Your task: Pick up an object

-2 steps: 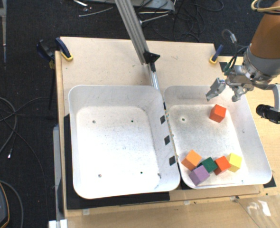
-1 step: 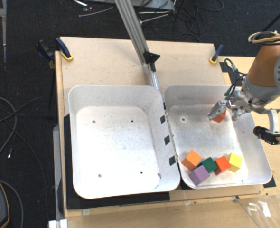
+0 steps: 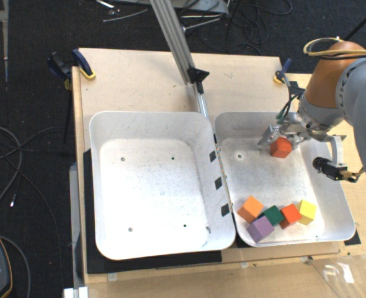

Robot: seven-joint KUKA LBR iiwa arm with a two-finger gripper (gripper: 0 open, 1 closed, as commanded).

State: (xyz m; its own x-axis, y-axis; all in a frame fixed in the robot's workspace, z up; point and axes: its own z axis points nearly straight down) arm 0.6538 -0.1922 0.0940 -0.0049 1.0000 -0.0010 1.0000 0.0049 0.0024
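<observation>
Red block [image 3: 281, 148] gripped between fingers of claw [image 3: 281, 139], raised above right bin [image 3: 332, 228], probably for lifting clear.

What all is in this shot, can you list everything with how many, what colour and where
red-orange block: 1, red-orange, far part of right bin, between the claw's fingers
orange block: 1, orange, near end of right bin
green block: 1, green, beside the orange block
purple block: 1, purple, nearest the front rim
red block: 1, red, between green and yellow
yellow block: 1, yellow, right end of the cluster
right bin: 1, white, right half of bench
left bin: 1, white, left half of bench
bench: 1, pale wood
arm: 1, grey with orange band, from the right
claw: 1, grey, over right bin
</observation>
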